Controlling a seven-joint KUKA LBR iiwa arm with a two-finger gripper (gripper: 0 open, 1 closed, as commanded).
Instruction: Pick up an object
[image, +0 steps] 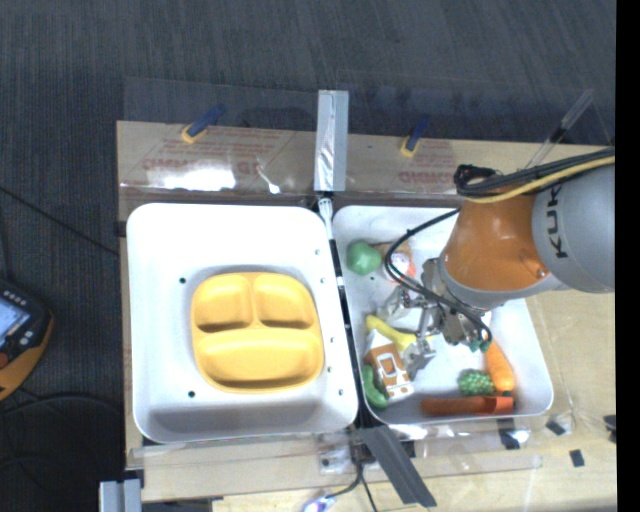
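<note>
My gripper (425, 335) hangs low in the right bin (530, 345), under the orange wrist band, over the middle of the pile of toy food. Right by its fingers lie a yellow banana-like piece (385, 328) and an orange and white box (390, 368). A green ball (362, 258) rests at the bin's upper left. A carrot (500, 368), a green broccoli piece (474, 381) and a red-brown stick (466, 405) lie along the lower right. Nothing visibly sits between the fingers.
The left bin (160, 300) holds a yellow divided plate (258, 330). A metal divider strip (331, 140) stands behind the seam between the bins. Black cables loop over the arm near the right bin's back wall.
</note>
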